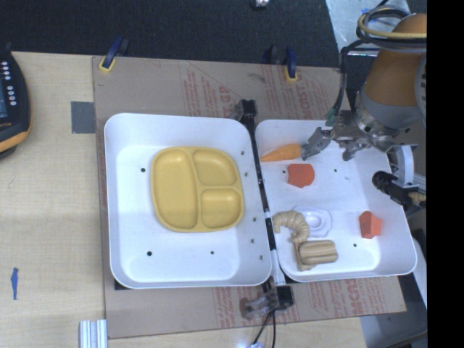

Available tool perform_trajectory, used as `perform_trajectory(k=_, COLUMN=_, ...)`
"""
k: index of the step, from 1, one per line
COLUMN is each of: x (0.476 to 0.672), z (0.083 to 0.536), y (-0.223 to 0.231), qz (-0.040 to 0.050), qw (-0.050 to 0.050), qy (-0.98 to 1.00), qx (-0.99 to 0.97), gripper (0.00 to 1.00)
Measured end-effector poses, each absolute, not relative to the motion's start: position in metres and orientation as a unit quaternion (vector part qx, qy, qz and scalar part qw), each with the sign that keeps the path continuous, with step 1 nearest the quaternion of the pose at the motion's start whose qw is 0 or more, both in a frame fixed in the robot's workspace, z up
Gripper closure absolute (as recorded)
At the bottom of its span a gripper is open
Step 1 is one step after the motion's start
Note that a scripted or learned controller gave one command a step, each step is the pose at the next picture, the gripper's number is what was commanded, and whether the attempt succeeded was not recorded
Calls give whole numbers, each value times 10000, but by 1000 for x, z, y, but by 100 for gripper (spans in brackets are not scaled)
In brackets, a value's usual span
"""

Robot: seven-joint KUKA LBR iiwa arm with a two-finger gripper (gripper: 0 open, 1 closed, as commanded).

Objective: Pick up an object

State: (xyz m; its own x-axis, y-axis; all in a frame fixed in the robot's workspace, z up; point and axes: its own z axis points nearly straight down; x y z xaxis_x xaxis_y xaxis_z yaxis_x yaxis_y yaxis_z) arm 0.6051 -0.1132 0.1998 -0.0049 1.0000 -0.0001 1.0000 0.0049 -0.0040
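My gripper (333,145) hangs over the back of the right bin (395,263), its two fingers spread apart with nothing between them. Its left fingertip (315,144) is just right of an orange carrot (281,152) lying by the bin's back left wall. A red-orange chunk (300,175) sits below and left of the gripper. A small red block (370,225) lies near the right wall. At the front left are a tan croissant (291,222), a white piece (320,220) and a tan log (316,253).
The left bin (127,259) holds a yellow divided plate (196,188). A black clamp (248,110) sits on the ridge between the bins. The arm's grey and orange body (391,85) looms over the right bin's back right corner.
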Motion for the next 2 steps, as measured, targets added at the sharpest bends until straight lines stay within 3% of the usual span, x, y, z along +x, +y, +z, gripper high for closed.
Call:
perform_trajectory(k=1, x=608, z=93, y=-106, qz=42, qw=47, qy=-7095, qx=-7046, gripper=0)
perform_trajectory(k=2, x=610, z=110, y=-108, qz=22, qw=10, qy=-7087, qx=-7056, gripper=100)
